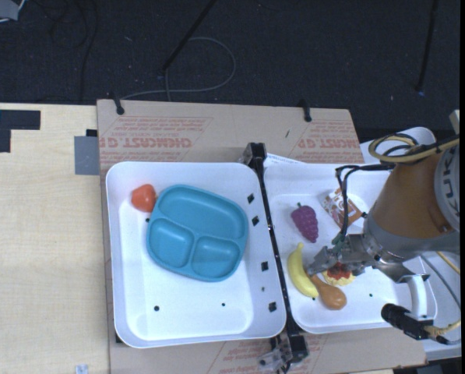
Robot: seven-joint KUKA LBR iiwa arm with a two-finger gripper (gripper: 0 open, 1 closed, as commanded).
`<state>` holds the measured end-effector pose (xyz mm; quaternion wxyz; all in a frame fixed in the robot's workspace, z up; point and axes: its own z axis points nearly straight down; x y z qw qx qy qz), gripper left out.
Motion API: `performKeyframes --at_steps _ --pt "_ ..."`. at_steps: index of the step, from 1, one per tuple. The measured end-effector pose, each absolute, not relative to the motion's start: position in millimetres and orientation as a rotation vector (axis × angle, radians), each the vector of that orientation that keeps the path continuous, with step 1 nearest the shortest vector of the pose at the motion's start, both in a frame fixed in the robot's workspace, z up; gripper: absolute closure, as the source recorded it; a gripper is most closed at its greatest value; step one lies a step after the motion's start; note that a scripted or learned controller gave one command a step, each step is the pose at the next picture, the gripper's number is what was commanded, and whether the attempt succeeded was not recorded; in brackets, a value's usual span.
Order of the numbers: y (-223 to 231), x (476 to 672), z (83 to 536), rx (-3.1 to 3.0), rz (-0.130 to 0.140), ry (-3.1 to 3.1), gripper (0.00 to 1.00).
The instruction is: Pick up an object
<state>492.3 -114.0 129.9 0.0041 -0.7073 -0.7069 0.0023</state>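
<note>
In the right bin (318,179) lie a purple grape bunch (305,222), a yellow banana (297,271), an orange-brown pear-like piece (332,295), a small red and yellow item (339,273) and a wrapped snack (338,206). My gripper (328,260) hangs low over the front of this bin, right above the red and yellow item and beside the banana. The grey and orange arm (407,209) covers the bin's right part.
The left bin (135,302) holds a blue divided plate (197,232) and a small red-orange fruit (143,198) at its back left corner. A black divider (268,240) runs between the bins. Cables (396,146) loop near the arm.
</note>
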Motion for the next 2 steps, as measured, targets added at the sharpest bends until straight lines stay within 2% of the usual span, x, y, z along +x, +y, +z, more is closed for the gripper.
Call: performKeyframes --at_steps 1,2 --pt "-116.5 492.5 88.5 -2.228 0.006 -2.22 0.0" --pt "-120.2 494.5 102.2 -2.244 0.001 -2.216 1.0"
